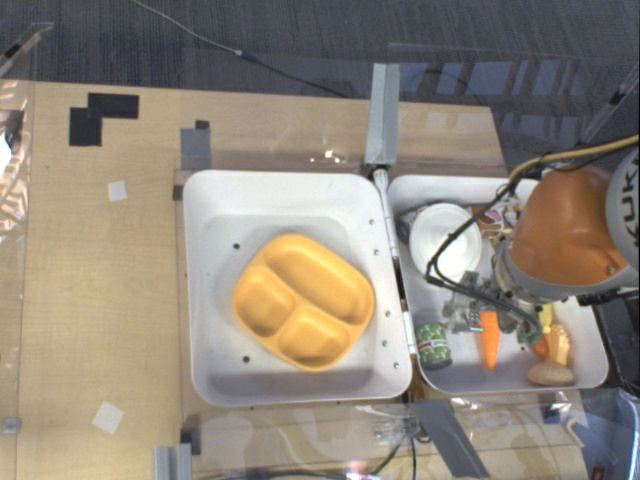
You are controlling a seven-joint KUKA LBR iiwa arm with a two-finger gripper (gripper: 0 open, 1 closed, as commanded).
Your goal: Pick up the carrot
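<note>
Pincer (490, 320) over right bin (600, 373), grip state unclear; carrot (490, 341) upright directly beneath, touching or apart uncertain.

Yellow divided plate (303, 300) in the white left bin (200, 268); orange carrot (490, 340) in the right bin, green-labelled can (433, 346) at nine o'clock.

Two white bins (200, 298) sit side by side on the counter (90, 298). One yellow divided plate (303, 300) fills the left bin. In the right bin: one carrot (490, 340), one white bowl (447, 240), one small green can (433, 346), one tan potato-like piece (551, 373).
</note>
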